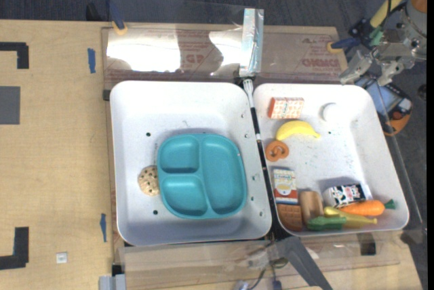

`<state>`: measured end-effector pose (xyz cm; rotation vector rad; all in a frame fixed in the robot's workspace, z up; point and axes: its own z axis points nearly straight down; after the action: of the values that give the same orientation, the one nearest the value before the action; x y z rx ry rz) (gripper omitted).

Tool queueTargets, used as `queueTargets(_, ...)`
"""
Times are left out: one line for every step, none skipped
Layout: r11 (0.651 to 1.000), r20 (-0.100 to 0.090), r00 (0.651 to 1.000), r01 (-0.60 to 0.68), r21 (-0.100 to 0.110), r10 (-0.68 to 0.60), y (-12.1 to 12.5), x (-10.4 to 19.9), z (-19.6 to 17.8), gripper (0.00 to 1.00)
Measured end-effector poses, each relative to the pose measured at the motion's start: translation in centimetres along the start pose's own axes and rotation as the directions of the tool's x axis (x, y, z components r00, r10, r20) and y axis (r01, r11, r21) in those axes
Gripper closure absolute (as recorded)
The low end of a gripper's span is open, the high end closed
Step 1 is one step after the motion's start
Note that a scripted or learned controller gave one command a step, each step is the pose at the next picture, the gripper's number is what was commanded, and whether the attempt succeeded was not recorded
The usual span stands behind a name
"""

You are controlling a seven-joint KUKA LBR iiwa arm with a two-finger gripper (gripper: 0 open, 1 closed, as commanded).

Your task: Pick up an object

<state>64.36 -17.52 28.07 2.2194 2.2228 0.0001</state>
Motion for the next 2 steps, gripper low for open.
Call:
queueTargets(0.997,-0.004,0.997,0.076,0.012,-0.076,-1.1,4.1,14.4,0.00)
queueTargets(0.982,-0.002,0.982,0.191,0.002,-0.191,-1.5,8.3,15.1,0.00)
